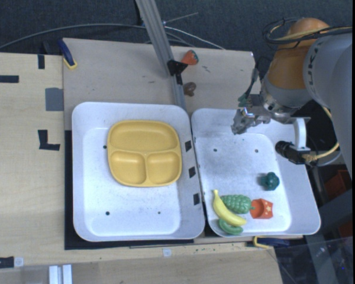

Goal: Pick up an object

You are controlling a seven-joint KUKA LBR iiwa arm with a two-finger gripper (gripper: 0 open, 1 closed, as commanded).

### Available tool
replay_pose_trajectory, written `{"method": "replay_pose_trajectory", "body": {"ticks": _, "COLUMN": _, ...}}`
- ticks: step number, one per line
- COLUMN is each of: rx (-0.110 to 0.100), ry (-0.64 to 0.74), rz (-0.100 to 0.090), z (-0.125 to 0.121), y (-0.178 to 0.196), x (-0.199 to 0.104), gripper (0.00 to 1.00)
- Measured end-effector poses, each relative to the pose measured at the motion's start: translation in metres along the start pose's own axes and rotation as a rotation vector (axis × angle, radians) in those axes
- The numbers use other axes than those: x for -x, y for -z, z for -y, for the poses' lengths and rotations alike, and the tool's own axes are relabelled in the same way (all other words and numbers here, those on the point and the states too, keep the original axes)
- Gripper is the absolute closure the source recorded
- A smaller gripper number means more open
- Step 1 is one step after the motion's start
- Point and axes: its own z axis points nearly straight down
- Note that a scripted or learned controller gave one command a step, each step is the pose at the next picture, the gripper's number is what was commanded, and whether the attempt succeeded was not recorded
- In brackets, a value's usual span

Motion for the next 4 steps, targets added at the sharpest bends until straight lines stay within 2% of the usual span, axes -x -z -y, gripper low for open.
{"method": "replay_pose_trajectory", "body": {"ticks": 1, "rx": -0.002, "ry": 0.0, "rz": -0.001, "z": -0.001, "y": 0.034, "x": -0.001, "gripper": 1.0}}
{"method": "replay_pose_trajectory", "body": {"ticks": 2, "rx": -0.006, "ry": 0.004, "rz": -0.003, "z": 0.014, "y": 0.045, "x": -0.053, "gripper": 1.0}}
{"method": "replay_pose_trajectory", "body": {"ticks": 3, "rx": -0.009, "ry": 0.003, "rz": -0.001, "z": 0.044, "y": 0.045, "x": -0.094, "gripper": 1.0}}
{"method": "replay_pose_trajectory", "body": {"ticks": 4, "rx": -0.008, "ry": 0.004, "rz": -0.002, "z": 0.056, "y": 0.045, "x": -0.138, "gripper": 1.0}}
